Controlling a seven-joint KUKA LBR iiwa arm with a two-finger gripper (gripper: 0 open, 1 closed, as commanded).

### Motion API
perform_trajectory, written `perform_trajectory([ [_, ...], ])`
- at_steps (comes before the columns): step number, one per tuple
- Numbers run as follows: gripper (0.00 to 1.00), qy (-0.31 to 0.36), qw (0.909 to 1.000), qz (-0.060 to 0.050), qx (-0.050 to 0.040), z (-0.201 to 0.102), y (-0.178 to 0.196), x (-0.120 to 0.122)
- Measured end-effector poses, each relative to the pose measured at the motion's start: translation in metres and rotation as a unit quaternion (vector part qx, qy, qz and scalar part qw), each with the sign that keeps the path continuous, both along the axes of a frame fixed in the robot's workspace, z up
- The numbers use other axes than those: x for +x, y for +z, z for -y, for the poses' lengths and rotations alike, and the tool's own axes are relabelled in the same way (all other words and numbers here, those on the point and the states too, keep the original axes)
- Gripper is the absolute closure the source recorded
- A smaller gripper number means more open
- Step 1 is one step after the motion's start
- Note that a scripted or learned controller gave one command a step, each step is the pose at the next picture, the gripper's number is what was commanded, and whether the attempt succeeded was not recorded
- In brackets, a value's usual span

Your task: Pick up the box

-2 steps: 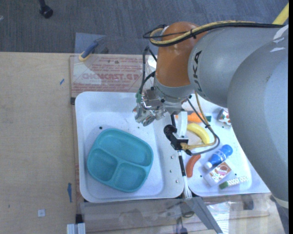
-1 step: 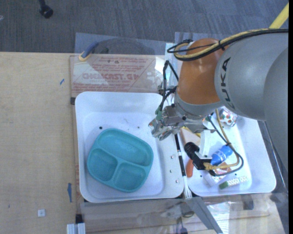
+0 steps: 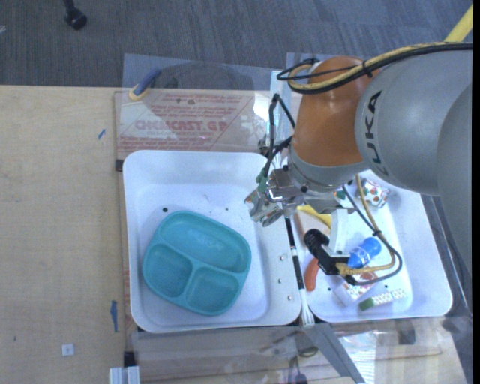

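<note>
Jaws hang over the rim btwn the two bins; open or closed, can't tell. Small white box (image 3: 379,298) lies in right bin (image 3: 431,262), well right of and below jaws. Teal plate (image 3: 196,261) sits below-left, in left bin (image 3: 150,180).

The arm (image 3: 405,97) runs out past the top and right edges and covers much of the right bin (image 3: 435,292), hiding its far wall and most of its floor. The tool (image 3: 266,204) is a blurred metal cluster above the wall between the bins, its form hard to make out. Of the box (image 3: 390,296), one white end with a green label shows, the print too small to read. A blue object (image 3: 366,251), a yellow object (image 3: 318,217), an orange object (image 3: 310,276) and a patterned object (image 3: 375,193) peek out, each partly covered and unidentifiable. Red lettering on the clear sheet (image 3: 187,124) behind the left bin (image 3: 142,172) is too blurred to read. A dark object (image 3: 73,15) is cut by the top edge.
</note>
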State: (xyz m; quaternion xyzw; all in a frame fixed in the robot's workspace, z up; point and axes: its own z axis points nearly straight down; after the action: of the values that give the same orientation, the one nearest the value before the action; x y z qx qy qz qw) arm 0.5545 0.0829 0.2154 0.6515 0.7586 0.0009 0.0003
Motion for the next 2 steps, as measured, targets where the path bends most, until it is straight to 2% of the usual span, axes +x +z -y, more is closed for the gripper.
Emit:
perform_trajectory([
  [1, 1.0, 0.028, 0.9996, -0.001, -0.0004, -0.003, -0.012, 0.005],
  [2, 1.0, 0.027, 0.9996, 0.0, -0.0002, -0.002, -0.002, 0.007],
])
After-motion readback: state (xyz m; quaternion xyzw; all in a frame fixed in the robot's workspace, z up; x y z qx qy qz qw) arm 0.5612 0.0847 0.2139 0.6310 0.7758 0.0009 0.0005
